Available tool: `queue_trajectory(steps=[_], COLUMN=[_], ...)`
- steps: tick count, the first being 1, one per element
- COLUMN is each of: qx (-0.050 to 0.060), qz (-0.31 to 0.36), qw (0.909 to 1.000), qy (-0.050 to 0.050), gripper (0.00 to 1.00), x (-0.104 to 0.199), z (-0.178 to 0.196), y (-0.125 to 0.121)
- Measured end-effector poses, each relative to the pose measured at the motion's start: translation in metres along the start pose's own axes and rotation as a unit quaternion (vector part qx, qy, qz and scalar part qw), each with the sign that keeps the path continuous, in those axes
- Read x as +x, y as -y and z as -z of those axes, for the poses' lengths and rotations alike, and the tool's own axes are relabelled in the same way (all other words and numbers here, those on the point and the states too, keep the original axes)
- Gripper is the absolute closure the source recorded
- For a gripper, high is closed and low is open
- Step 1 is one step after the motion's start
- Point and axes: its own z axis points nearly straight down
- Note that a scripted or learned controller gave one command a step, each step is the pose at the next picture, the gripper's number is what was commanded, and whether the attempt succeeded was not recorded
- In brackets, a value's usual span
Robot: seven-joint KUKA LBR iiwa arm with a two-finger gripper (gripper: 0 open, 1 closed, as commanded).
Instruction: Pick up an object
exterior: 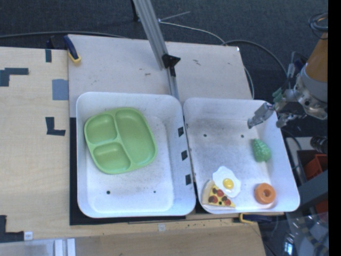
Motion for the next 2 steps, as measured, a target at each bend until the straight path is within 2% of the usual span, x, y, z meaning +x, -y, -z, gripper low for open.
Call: queue_trajectory(steps=[1,2], qx=[0.000,0.002], qz=[0.000,-0.001], qw=[1.0000,1.0000], qy=[0.000,0.000], gripper=[0.00,0.00], x=[0.000,-0.003], z=[0.000,-0.046], y=[0.000,0.007])
